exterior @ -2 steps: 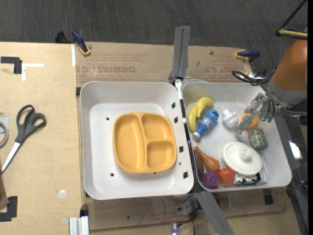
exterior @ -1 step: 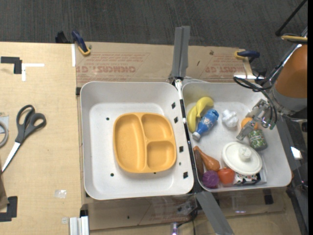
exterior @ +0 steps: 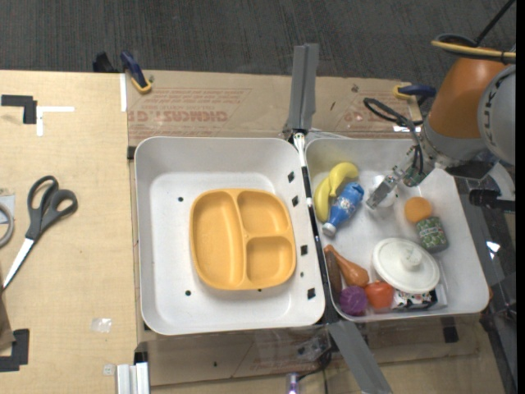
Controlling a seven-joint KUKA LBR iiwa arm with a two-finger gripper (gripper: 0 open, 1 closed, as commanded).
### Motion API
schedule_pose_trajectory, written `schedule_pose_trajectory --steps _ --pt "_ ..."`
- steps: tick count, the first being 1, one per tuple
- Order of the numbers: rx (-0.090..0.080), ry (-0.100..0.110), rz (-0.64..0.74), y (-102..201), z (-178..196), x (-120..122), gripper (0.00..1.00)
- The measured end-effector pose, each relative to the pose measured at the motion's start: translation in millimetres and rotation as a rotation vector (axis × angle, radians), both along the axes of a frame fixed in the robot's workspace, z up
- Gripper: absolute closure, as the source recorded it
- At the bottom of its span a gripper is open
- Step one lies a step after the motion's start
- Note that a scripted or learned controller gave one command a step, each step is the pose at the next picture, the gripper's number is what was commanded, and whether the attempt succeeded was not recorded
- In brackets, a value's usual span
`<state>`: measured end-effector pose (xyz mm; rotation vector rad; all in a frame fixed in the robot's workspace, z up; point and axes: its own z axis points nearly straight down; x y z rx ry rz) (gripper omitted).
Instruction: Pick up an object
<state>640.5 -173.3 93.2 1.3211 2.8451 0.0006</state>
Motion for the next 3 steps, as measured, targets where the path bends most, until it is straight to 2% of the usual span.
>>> schedule_pose_trajectory --steps 1,2,3 --pt "-0.002 0.000 -0.235 34 0 9 0.00" --pt "-0.020 0.010 -0.188 55 -1 14 0.00" --pt "-0.013 0.013 -0.381 60 -3 14 0.00"
